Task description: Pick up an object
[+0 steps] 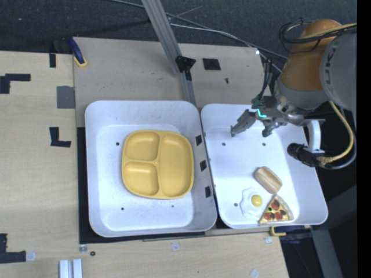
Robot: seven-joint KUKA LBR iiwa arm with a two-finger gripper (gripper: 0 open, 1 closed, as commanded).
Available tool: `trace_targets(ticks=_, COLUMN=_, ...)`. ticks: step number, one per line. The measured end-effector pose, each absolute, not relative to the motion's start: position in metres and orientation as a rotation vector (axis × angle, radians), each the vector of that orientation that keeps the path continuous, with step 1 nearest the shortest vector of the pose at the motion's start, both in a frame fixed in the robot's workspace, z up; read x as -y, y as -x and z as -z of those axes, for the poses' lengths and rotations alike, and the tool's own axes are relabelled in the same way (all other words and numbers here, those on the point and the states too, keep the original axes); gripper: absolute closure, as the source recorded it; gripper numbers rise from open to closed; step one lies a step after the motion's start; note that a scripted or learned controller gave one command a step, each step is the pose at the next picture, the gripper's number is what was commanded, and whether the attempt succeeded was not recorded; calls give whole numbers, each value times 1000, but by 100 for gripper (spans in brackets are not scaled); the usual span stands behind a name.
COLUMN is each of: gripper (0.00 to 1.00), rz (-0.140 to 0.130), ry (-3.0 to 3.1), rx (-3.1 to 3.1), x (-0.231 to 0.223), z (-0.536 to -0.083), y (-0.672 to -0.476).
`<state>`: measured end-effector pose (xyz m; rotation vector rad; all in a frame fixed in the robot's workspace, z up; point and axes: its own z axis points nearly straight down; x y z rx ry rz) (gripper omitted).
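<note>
Grey and orange: one arm [316,68], entering from the right, its orange band uppermost, wrist bent down over the far part of the right bin [232,172]. Gripper [253,126] hangs above the bin floor with its two dark fingers [240,124] spread apart, nothing between them.

Right bin, white, shallow. Contents gathered in its near right corner, well apart from the gripper:
- Bread roll [268,179], tan-brown, oblong, lying at a slant; farthest of the three.
- Fried egg [253,202], white with a round yellow yolk, flat, just near and left of the roll.
- Pizza slice [276,209], triangular, yellow with red spots and an orange crust edge, just right of the egg and close to the bin's near wall.

Left bin [104,155], white, shallow, beside the right bin. Holds one yellow divided plate [157,164], rounded-square, three compartments, lying flat near the middle.

Bench [35,155]: pale wood surface with scattered black tape marks. A grey metal bar [165,28] runs from the far edge down to the gap between the bins.
</note>
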<state>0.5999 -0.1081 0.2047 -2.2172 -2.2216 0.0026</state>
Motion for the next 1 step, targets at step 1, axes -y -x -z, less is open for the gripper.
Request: trace_targets(ticks=1, gripper=0, rz=-1, ry=2218, rx=2223, x=108, z=-205, y=-600)
